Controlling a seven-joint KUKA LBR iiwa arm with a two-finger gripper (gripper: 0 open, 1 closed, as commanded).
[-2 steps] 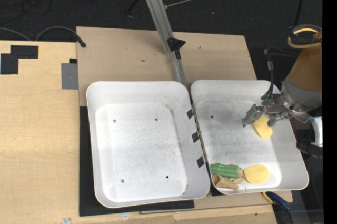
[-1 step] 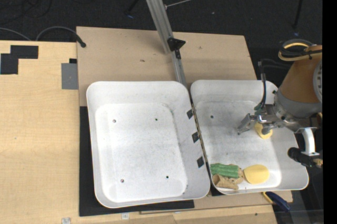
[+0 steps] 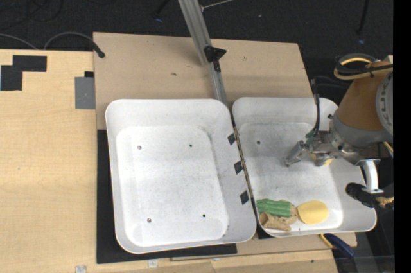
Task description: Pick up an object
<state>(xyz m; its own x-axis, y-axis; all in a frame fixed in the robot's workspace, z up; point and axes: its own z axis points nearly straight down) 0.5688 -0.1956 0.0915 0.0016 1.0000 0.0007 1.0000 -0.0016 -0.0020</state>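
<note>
Hand (image 3: 297, 156) over right white bin (image 3: 282, 117), grip state unclear; round yellow object (image 3: 313, 212), green item (image 3: 275, 206) unpicked, grasp pending.

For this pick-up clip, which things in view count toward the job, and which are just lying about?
Job:
- end effector, over the right bin
- green item, tan item and yellow item, bunched at that bin's near edge

Lying about:
- left bin
- metal rail behind the bins
- bench
</note>
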